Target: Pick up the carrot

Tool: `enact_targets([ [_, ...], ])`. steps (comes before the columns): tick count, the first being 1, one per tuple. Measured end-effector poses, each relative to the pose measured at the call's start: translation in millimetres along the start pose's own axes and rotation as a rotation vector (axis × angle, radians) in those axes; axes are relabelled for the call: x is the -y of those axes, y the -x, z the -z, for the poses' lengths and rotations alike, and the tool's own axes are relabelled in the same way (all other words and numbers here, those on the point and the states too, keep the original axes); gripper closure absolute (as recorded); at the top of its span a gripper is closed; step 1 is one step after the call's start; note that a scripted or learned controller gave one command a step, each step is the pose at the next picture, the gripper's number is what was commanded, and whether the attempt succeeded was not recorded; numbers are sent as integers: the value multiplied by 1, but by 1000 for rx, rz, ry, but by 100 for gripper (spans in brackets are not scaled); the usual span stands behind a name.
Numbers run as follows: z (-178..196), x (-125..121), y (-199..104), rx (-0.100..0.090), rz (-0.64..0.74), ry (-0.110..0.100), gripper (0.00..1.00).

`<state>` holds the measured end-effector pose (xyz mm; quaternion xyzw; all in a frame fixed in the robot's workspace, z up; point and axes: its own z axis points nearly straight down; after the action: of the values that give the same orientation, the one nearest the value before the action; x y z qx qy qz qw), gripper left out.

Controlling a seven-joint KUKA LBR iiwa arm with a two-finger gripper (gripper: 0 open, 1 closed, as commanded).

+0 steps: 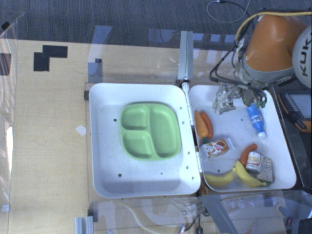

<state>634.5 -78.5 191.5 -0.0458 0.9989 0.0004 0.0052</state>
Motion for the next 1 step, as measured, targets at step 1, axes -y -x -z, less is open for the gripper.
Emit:
enact_targets([
  [1, -5, -6, -9, -1, 359, 1, 100],
])
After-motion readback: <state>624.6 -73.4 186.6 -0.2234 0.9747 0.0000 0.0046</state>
